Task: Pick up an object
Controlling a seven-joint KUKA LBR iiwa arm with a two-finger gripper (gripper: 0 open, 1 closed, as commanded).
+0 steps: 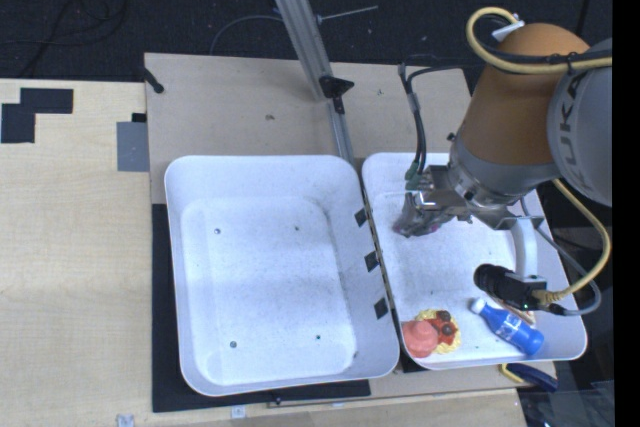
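1 fixed camera above bench (250, 105), angled down over 2 bins (262, 162)

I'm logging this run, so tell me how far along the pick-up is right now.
Done: the claw hangs low over the right shallow white bin. In hand: nothing visibly grasped; the red and yellow lumpy toy and the blue plastic bottle lie at that bin's near edge, apart from the claw. Left: grasping and lifting one.

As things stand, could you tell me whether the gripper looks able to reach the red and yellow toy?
Probably yes. The red and yellow toy lies uncovered in the right bin, apart from the blue bottle, and the gripper is above that same bin. The nearby rim may interfere.
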